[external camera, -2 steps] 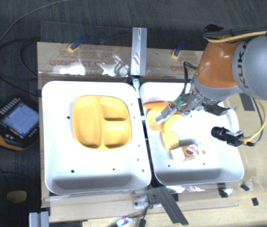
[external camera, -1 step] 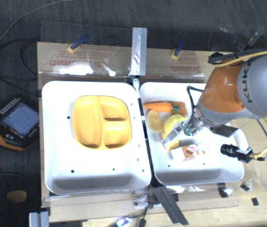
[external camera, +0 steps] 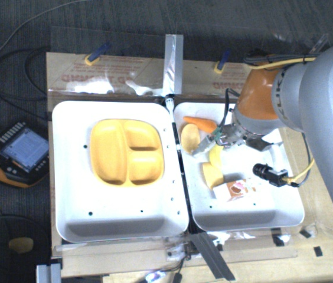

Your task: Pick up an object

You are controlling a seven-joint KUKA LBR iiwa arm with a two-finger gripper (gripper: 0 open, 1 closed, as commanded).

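A grey KUKA arm with an orange band reaches from the right into the right bin (external camera: 284,214), its gripper (external camera: 205,146) low among a cluster of toy food near the bin's left wall. Whether the gripper is open or closed cannot be told from above. A pale round piece (external camera: 189,135) lies just left of the tip, a carrot (external camera: 201,123) just behind it with its long axis running left to right, and a yellow wedge (external camera: 212,171) just in front. A pink-and-white item (external camera: 237,188) sits farther forward. The left bin (external camera: 72,217) holds a yellow divided tray (external camera: 126,151), well apart from the gripper.
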